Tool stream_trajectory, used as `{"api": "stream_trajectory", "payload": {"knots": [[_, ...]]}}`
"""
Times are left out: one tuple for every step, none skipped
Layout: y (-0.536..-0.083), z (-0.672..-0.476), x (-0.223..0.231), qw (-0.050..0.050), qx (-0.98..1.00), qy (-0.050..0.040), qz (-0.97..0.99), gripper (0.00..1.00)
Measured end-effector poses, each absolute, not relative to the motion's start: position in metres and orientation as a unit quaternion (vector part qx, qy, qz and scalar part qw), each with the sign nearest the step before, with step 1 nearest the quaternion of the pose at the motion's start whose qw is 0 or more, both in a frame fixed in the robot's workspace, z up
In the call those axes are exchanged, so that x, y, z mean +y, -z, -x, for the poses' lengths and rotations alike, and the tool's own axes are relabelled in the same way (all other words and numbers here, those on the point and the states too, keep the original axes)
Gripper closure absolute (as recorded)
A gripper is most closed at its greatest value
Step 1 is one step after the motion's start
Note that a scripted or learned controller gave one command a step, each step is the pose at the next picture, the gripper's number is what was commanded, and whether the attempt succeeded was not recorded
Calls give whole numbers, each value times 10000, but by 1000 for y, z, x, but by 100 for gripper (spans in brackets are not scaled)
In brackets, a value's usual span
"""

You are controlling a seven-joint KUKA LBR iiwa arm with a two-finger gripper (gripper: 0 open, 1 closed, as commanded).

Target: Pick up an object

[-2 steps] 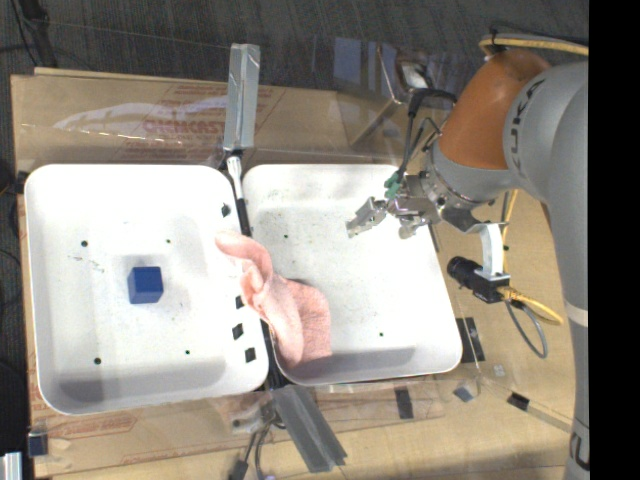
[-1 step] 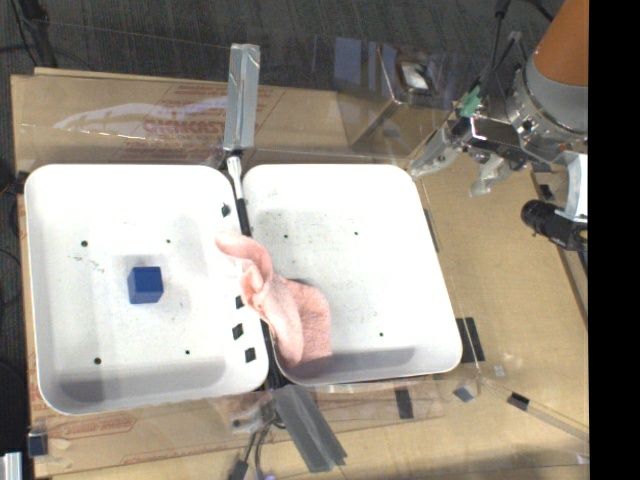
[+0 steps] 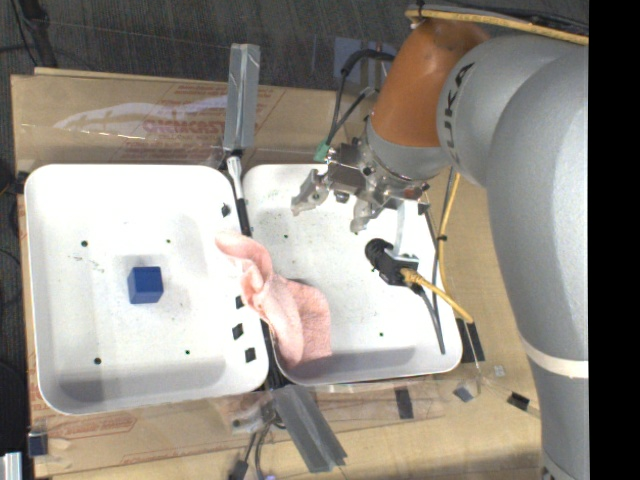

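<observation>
still at the approach step: pincer point(image 3: 335, 200) hovering over the far end of the right bin point(image 3: 400, 353), fingers spread apart, clamped on nothing. next calls for dropping toward a target, likely the pink cloth point(image 3: 285, 308) draped over the bins' divider, or the blue cube point(image 3: 146, 283) in the left bin point(image 3: 60, 368).

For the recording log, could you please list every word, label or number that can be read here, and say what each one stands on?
"KUKA", only partly in view, in dark letters running down the grey arm beside its orange band.
Faded red print on the cardboard behind the left bin: too blurred to read.
No readable text on the blue cube, the pink cloth or the right bin.
</observation>
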State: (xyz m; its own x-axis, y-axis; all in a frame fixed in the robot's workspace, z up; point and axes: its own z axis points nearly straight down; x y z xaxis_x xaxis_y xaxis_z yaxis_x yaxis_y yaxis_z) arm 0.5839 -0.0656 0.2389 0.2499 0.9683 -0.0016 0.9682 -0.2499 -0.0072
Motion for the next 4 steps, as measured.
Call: {"api": "stream_trajectory", "payload": {"knots": [[-104, -549, -96, 31, -6597, -28, 7515, 0], [-91, -492, -107, 24, -7180, -9, 6961, 0], [-100, -493, -107, 24, -7202, -12, 6938, 100], [-285, -575, -91, 10, -7317, -9, 6817, 100]]}}
